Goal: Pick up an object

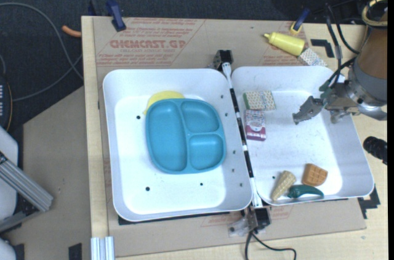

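My gripper (320, 113) hangs over the right part of the right bin (345, 148), open, with nothing between its fingers. To its left lie a checkered green and white packet (258, 100) and a red and white packet (255, 125), both close to the bin's left wall. Along the front of this bin sit a cone-shaped toy (283, 183), a small waffle piece (314, 175) and a teal object (306, 192). All of these lie apart from the gripper.
The left bin (123, 129) holds a blue divided plate (184, 134) with a yellow object (165, 95) partly hidden beneath its far edge. A yellow bottle (285, 42) lies on the bench behind the right bin. Blue clamps (114, 13) grip the board's back edge.
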`<state>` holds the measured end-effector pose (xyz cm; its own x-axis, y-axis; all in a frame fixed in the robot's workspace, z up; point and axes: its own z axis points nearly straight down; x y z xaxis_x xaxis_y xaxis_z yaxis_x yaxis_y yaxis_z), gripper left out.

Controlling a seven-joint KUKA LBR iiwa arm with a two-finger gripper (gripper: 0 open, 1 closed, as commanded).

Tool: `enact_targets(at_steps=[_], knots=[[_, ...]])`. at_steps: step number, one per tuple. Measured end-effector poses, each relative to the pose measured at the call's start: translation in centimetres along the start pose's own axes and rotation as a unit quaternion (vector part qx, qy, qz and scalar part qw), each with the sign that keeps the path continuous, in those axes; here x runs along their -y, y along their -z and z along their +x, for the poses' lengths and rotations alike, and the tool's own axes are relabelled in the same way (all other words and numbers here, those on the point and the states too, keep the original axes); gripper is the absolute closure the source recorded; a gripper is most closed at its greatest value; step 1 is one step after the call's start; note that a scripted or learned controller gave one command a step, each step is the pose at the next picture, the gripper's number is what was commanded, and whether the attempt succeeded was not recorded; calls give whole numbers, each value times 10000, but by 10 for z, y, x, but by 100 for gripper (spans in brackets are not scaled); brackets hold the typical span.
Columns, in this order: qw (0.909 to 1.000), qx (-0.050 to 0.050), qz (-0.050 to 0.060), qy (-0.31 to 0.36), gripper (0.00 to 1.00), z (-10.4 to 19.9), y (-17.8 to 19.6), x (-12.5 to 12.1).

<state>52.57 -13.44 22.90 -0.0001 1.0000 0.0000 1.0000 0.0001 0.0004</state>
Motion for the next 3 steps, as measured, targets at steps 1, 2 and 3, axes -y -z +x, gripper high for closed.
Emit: enact_targets(at_steps=[1,2,3], knots=[[10000,-6,17,4,0,33,-94,-43],[10000,-9,-10,5,0,41,-141,-47],[10000,2,-35,5,0,19,-140,-95]])
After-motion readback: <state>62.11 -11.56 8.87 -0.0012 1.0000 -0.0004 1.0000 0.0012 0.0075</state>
